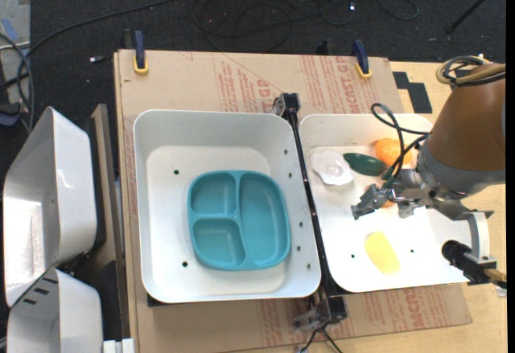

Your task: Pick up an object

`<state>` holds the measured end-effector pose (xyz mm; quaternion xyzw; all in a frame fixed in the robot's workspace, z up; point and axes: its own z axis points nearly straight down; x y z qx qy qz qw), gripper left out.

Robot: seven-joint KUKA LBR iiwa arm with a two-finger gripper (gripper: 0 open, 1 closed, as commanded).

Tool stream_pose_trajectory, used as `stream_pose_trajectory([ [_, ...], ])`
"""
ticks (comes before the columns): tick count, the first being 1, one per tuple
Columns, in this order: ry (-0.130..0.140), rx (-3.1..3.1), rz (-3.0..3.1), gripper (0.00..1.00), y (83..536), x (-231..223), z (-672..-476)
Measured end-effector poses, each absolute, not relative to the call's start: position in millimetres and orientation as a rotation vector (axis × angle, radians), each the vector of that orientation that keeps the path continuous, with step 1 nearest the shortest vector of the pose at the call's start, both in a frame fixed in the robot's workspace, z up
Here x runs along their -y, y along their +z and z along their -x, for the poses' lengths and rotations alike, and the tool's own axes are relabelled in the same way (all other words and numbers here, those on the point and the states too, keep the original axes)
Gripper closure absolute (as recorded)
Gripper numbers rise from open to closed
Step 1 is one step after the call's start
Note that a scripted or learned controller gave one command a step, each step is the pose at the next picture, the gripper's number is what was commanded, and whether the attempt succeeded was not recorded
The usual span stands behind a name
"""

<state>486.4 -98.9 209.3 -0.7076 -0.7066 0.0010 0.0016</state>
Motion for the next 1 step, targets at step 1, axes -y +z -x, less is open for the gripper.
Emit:
stream_pose_trajectory([
  [1,0.005,2.216,2.219,0.0,148.8,90.8,-482.4],
])
